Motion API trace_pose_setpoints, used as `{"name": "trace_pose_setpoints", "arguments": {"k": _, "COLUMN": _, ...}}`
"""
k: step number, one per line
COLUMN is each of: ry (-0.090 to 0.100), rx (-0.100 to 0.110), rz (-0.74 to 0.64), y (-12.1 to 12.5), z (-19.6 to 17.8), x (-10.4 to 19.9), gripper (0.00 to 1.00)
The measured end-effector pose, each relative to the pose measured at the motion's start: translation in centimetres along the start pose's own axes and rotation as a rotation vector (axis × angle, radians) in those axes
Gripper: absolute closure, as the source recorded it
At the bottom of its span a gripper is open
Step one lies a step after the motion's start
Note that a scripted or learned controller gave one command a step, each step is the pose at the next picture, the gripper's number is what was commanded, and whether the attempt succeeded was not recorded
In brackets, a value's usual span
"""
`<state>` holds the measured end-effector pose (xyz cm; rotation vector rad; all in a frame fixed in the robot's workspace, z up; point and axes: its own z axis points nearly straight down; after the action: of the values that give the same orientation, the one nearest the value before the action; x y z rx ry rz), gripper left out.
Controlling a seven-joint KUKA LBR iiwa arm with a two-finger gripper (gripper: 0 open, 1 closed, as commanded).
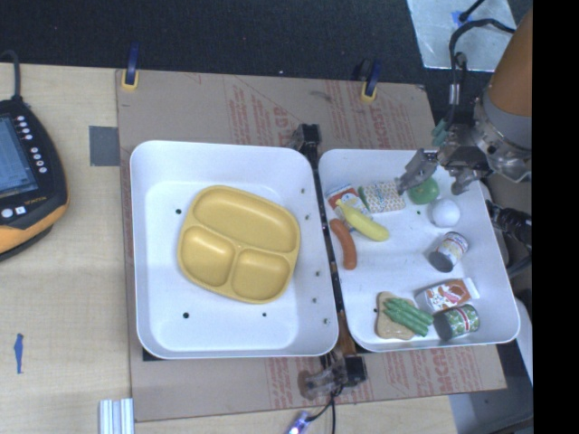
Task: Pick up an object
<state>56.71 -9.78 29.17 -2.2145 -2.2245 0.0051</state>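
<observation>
The gripper (441, 175) is hovering with its fingers spread over the far end of the right-hand bin (503, 283), straddling what appears to be a small green object (422, 190) just beside a white ball (444, 212). The approach step is under way; next, it needs lowering and closing squarely on the green piece.

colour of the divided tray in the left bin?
Yellow, plain, no pattern. The divided tray shows best in the camera view.

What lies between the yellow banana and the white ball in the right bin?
In the camera view, bare white bin floor lies between the banana and the white ball; the green object sits just above that stretch.
</observation>
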Motion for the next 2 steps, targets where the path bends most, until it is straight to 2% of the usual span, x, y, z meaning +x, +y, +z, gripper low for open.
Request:
{"name": "trace_pose_setpoints", "arguments": {"k": 1, "ry": -0.002, "rx": 0.003, "rz": 0.0, "y": 4.7, "z": 8.3, "x": -2.6, "gripper": 0.0}}
{"name": "trace_pose_setpoints", "arguments": {"k": 2, "ry": 0.0, "rx": 0.003, "rz": -0.001, "y": -0.5, "z": 17.7, "x": -6.5, "gripper": 0.0}}
